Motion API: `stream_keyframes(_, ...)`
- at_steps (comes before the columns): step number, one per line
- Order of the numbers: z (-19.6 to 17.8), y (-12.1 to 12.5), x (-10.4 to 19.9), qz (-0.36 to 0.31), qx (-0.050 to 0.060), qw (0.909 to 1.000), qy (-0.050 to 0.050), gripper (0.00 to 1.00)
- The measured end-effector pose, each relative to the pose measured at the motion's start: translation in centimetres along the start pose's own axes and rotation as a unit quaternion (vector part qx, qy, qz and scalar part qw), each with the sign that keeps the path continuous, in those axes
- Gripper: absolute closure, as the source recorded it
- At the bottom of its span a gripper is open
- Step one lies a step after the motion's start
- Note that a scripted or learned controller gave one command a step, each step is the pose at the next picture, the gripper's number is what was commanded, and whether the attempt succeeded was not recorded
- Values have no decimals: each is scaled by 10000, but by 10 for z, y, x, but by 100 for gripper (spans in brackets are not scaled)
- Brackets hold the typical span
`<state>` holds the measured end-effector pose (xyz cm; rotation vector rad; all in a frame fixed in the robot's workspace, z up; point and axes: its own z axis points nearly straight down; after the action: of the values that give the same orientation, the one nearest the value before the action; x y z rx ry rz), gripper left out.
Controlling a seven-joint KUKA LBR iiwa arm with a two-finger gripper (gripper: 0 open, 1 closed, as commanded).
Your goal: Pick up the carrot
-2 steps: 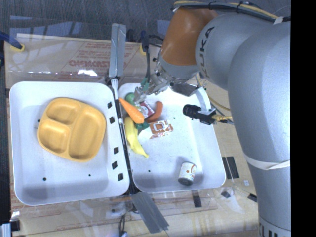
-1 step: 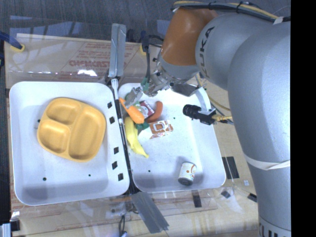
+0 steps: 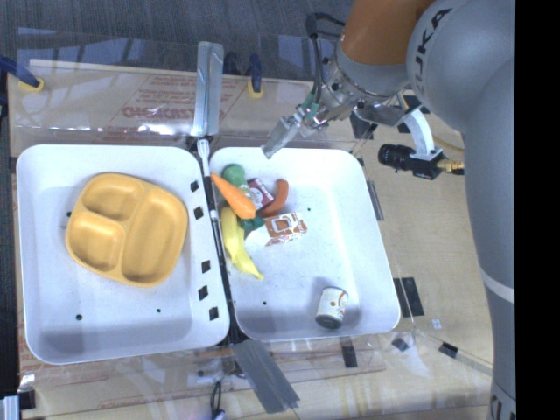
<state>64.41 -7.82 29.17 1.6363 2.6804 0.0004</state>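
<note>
The gripper hung over the far rim of the right bin, its fingers slanting down and toward the left of the view; whether they were parted or pressed together could not be told, and nothing showed between them. The carrot lay below and a little to the left of the fingertips, apart from them, at the left wall of that bin with its thin end pointing up-left. Just beyond it from the jaws lay a banana, running toward the near side of the bin. A reddish sausage lay beside the carrot, roughly straight below the fingertips, with a small printed packet just past it. A small can lay on its side well away from the jaws, near the bin's front right corner. Far to the left of the jaws, the left bin held a yellow divided plate.
</note>
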Motion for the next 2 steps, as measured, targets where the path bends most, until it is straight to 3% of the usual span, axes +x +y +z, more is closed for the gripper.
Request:
stream_keyframes(1,100,19,9,-941,12,9956,8,0)
stream_keyframes(2,99,3,51,-1126,10,9936,6,0)
